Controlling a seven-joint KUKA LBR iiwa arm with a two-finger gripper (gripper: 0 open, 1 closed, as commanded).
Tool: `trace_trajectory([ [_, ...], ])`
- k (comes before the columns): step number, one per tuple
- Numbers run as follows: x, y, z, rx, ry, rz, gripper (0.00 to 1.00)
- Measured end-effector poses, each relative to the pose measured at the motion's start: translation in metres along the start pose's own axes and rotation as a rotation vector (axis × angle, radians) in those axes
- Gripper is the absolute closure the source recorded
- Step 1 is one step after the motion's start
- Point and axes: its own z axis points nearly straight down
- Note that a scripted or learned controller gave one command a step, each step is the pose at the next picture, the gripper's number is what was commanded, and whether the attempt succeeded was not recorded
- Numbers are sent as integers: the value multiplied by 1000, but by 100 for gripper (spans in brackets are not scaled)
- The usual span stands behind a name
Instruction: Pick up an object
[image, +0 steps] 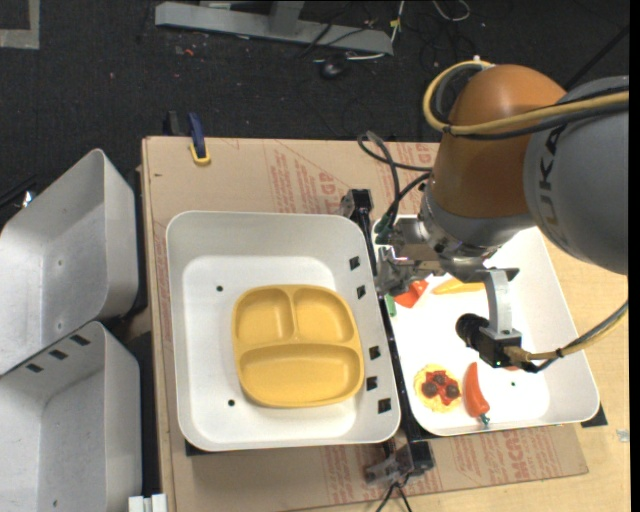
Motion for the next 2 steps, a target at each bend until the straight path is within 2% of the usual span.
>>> trace_trajectory([
  [1,46,-10,8,1,-1,2,100],
  [2,44,-10,7,-1,-2,6,0],
])
